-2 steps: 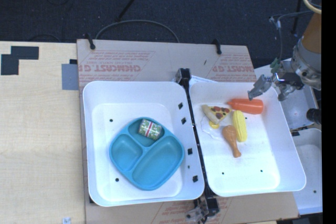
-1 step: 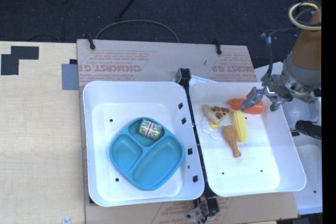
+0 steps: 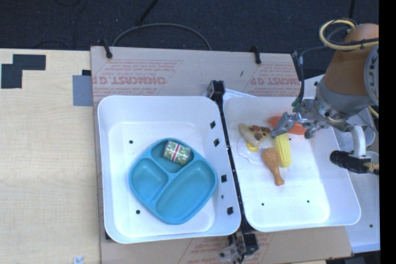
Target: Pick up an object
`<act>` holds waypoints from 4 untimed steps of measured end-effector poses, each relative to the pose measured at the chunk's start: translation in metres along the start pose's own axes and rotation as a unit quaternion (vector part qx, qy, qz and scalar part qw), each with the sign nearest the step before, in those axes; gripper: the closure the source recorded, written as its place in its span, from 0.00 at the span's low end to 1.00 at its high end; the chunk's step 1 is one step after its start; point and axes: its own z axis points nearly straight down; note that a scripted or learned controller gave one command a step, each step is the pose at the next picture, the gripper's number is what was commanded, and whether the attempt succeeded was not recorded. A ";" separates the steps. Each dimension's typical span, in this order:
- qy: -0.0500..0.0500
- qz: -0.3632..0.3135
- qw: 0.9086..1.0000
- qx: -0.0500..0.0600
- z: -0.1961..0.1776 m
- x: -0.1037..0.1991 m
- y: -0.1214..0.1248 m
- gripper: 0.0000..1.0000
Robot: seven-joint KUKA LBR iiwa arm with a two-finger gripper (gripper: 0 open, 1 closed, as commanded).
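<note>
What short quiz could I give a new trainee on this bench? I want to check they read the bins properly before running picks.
1. True or false: the blue divided plate lies in the right bin.
2. What sits in one of the plate's small compartments: (a) the corn cob, (b) the small striped can, (c) the drumstick?
3. Over which bin is the gripper placed, and which food items lie closest below it?

Key
1. False: the plate is in the left bin.
2. b.
3. The right bin, near its upper edge; an orange piece, the corn cob and the pizza slice lie closest.
</note>
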 end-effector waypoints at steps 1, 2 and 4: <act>0.000 0.001 1.000 0.000 0.043 0.003 0.001 0.00; 0.000 0.002 1.000 -0.001 0.031 0.002 0.001 1.00; -0.001 0.003 1.000 -0.003 -0.034 -0.001 -0.004 1.00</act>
